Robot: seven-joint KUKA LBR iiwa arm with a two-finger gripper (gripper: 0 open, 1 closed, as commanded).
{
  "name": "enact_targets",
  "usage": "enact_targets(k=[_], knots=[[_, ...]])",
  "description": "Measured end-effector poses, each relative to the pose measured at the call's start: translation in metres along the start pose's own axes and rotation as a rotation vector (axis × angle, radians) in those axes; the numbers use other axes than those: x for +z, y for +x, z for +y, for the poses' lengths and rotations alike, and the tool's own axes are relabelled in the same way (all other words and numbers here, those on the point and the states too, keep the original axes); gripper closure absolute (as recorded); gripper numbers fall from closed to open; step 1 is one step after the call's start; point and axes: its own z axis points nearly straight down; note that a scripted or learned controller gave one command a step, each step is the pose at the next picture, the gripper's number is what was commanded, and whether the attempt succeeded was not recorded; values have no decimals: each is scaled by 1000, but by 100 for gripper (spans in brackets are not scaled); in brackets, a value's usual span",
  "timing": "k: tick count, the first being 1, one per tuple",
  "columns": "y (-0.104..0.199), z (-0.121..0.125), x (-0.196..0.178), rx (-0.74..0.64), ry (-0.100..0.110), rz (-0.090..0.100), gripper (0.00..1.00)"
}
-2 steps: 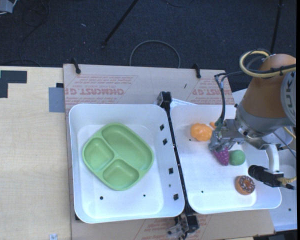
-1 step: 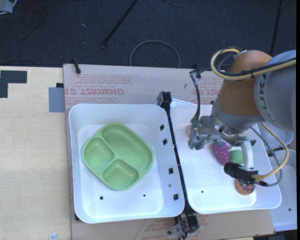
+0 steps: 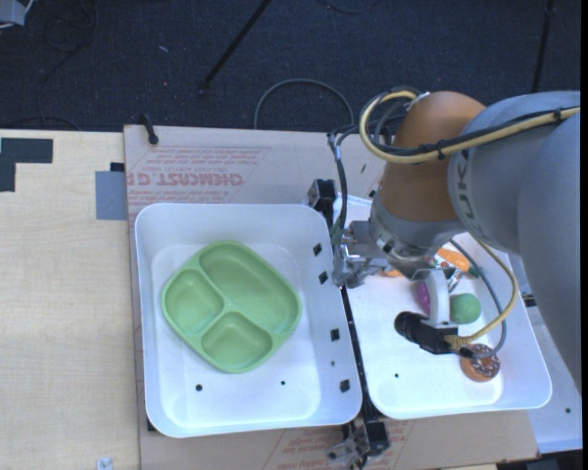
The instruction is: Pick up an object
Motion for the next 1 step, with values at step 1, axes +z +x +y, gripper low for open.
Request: enact_targets(k=[1], knots=[[53, 7, 2, 0, 0, 0, 100]])
